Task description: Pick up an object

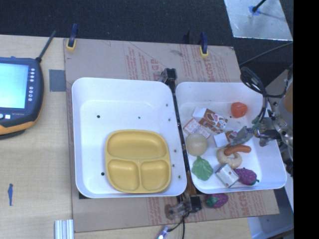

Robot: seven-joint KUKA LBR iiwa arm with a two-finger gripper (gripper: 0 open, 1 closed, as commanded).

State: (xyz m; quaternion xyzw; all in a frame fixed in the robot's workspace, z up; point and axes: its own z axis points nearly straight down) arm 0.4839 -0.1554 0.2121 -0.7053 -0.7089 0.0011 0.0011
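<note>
Nothing was lifted yet: my fingers, whose spread I could not tell, hovered over the right bin, the sausage lying just at six o'clock.

1. Both bins are plain white: the left bin and the right bin.
2. A mustard-yellow divided tray sits in the left bin.
3. In the right bin, a red-orange tomato lies at 1 o'clock.
4. A green leafy piece lies at 7 o'clock.
5. A purple grape bunch lies at 5 o'clock.
6. A pale cream ball lies at 9 o'clock.
7. The brown cardboard sheet carries faded red printing.
8. The bench is light wood.
</note>
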